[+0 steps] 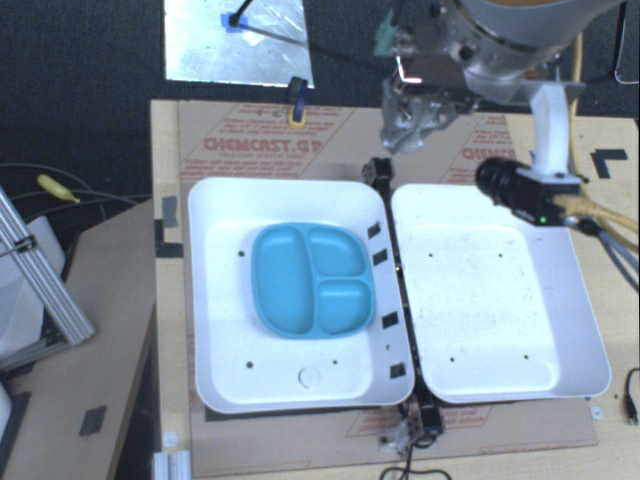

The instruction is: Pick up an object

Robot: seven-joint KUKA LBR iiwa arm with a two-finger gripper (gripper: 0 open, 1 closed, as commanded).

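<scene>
The arm [520, 8] is closest to the lens, its grey wrist and orange band bulking large at one o'clock in the picture. Below it the pincer [404, 136] hangs at twelve o'clock. It is over the brown printed cardboard [260, 143] that covers the tabletop [166, 308], just beyond the far rims of the two bins and about in line with the seam between them. Whether the pincer is spread or pressed together cannot be told from this slant, as its metal parts blur into one bright clump.

The nine-o'clock bin [215, 268] holds the blue divided plate [312, 280], which lies flat near the bin's middle, clear of all four walls. The plate has three wells: one long well along its nine o'clock side and two smaller ones on its three o'clock side. It lies well apart from the pincer, at about seven o'clock from it.

The three-o'clock bin [500, 308] sits just beside the first, their rims meeting along a row of black clips [380, 258]. Its white floor bears a few small dark dots.

At eleven o'clock a shiny foil sheet [235, 38] lies beyond the tabletop. A blue and yellow clamp [297, 101] stands at the sheet's five o'clock corner. At nine o'clock an aluminium rail [40, 278] slants beside the tabletop.
</scene>
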